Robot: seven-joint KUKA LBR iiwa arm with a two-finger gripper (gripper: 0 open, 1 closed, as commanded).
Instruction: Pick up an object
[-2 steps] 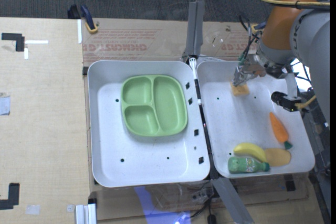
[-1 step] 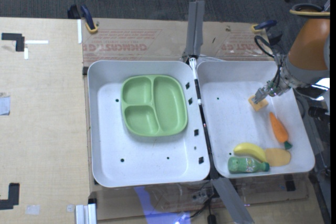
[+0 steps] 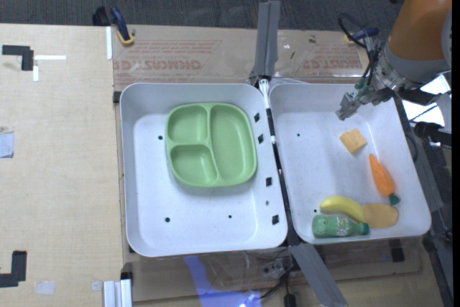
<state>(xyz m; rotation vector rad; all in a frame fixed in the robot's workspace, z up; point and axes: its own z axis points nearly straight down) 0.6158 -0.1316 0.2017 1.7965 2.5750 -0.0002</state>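
Note:
The right bin (image 3: pixel 309 154) holds a tan bread cube (image 3: pixel 353 141), an orange carrot (image 3: pixel 382 175), a yellow banana (image 3: pixel 342 207), a green bottle (image 3: pixel 338 226) lying on its side and a yellow-orange flat piece (image 3: pixel 379 214). My gripper (image 3: pixel 348 108) hangs over the bin's far right part, just above and behind the bread cube, apart from it. Nothing shows between its fingers. The arm with its orange band (image 3: pixel 424 18) comes in from the upper right.
The left bin (image 3: pixel 144 176) bears a green three-compartment plate (image 3: pixel 211 144). A grey divider post (image 3: pixel 267 39) stands behind the joint of the two bins. Bare bin floor lies in the right bin's left half.

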